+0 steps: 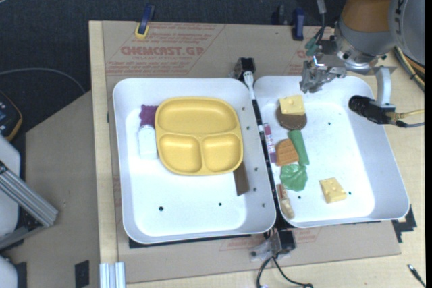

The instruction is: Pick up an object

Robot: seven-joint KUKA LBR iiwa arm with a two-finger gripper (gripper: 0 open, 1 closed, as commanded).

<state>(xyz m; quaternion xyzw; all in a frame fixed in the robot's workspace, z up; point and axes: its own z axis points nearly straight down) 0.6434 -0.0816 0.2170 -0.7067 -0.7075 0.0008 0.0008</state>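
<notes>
Hovering over the far edge of the right bin (378, 165), my claw (312, 82) carries nothing that I can see; whether it is open or closed I cannot tell. Nearest thing to pick is the yellow cheese block (291, 105) on its brown disc (293, 121), just beside the claw, toward the camera and slightly left. Farther out lie the green pieces (294, 175), a second cheese block (333, 189), and the yellow tray (199, 135) in the left bin (128, 165).

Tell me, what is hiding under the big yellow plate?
A purple thing and a white bottle stick out from under the yellow plate on its left side. The plate covers the rest of them.
</notes>
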